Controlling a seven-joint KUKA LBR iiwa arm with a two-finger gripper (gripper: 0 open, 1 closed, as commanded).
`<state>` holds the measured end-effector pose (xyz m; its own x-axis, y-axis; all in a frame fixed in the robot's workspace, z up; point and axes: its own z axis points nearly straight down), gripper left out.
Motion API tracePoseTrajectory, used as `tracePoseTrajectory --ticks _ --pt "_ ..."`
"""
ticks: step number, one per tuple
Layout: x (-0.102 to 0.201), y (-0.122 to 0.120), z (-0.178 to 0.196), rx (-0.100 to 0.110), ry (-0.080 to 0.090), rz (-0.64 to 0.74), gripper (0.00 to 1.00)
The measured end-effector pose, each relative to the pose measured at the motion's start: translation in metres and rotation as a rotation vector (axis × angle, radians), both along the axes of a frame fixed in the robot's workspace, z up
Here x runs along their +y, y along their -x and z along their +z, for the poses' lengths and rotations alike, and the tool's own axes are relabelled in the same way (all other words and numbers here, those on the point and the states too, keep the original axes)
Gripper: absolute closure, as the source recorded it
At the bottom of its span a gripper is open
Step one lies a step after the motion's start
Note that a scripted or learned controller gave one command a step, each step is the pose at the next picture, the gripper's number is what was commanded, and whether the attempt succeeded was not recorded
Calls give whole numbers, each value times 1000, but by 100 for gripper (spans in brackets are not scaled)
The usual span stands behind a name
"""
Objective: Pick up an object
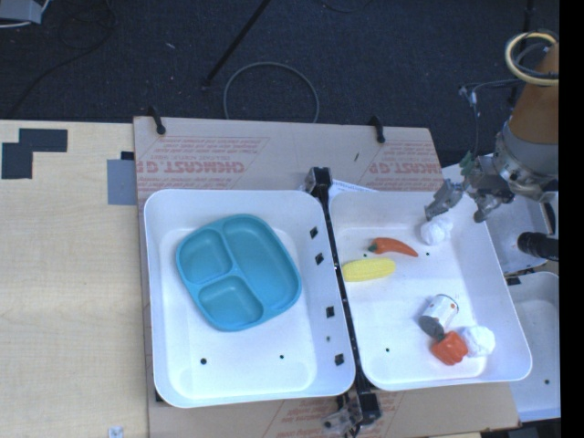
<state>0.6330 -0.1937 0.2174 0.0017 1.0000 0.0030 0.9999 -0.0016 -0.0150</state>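
Bench, two white bins, dark floor

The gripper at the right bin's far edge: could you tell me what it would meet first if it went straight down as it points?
Probably the small white object just under the gripper; depth is hard to judge from this slanted view.

The left bin held a blue divided plate. The right bin held a carrot, a corn cob, a can and a white ball, beside the gripper.
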Motion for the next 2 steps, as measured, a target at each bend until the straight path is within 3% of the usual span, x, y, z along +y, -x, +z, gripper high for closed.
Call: tracePoseTrajectory --ticks 1,2 --pt "0 -3 9 -14 3 2 0" --pt "-9 -4 -44 -9 2 2 0"
